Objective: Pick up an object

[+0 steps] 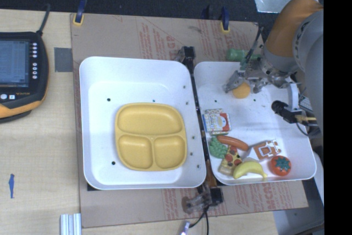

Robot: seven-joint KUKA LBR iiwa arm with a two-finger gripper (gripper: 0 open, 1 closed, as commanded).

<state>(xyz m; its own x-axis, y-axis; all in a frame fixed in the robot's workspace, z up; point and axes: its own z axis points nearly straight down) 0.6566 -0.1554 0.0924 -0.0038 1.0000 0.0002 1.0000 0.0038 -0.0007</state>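
One small round orange ball (241,91) sits at my gripper (240,83); whether it's grasped, I cannot tell.

The arm's jaws (240,84) sit at a small orange ball (241,91) in the right bin (308,146) — toy food lies nearby.

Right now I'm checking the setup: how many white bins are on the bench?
2. The left bin holds a yellow divided tray. The right bin holds the toy food, with the gripper over its far end. Nothing suggests another is hidden.
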